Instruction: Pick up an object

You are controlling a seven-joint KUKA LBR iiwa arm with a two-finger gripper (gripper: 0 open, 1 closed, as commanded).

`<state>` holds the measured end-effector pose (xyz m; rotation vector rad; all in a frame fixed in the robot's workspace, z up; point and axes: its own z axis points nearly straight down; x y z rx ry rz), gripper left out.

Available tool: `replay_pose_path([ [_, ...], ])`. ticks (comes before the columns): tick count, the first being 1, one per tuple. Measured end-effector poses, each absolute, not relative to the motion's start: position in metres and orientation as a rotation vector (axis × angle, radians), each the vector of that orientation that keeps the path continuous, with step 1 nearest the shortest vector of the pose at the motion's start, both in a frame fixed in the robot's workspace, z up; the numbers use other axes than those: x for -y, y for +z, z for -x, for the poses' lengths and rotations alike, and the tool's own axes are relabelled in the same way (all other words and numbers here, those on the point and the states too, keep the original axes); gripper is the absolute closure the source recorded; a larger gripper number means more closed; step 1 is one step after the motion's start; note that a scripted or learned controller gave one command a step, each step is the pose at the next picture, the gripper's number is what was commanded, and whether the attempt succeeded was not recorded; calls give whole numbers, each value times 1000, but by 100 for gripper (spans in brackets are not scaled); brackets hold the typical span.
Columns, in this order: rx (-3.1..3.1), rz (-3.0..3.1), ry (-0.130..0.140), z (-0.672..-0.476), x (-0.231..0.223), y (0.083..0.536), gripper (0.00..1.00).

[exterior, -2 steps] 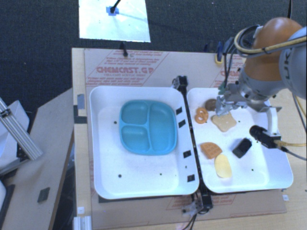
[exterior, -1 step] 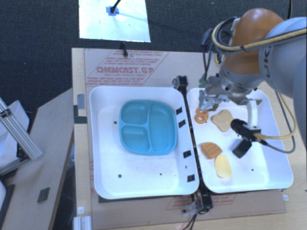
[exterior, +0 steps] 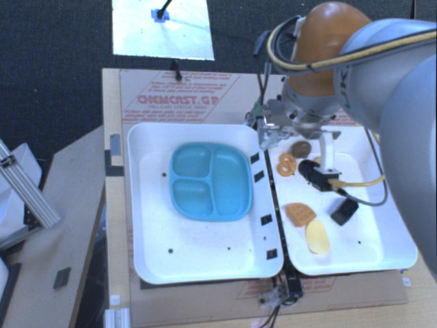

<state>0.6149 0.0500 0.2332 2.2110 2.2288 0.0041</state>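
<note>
Pretzel (exterior: 286,164) lay unlifted at right bin's (exterior: 392,255) far edge; tool (exterior: 295,134) above it, grip state indiscernible.

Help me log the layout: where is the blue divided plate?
In the camera view, the blue divided plate lies flat in the left bin, toward its centre, across the divider from the food pieces in the right bin.

White bins: two, side by side — left bin (exterior: 147,251), right bin (exterior: 382,248)
Blue divided plate (exterior: 208,181): one
Pretzel (exterior: 286,164): one
Yellow piece (exterior: 317,238): one
Orange wedge (exterior: 300,214): one
Black block (exterior: 344,211): one
</note>
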Motion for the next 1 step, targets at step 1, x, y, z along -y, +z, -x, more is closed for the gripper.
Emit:
replay_pose_path([
  [1,-2233,-2211,3,-612,-104,224,100],
])
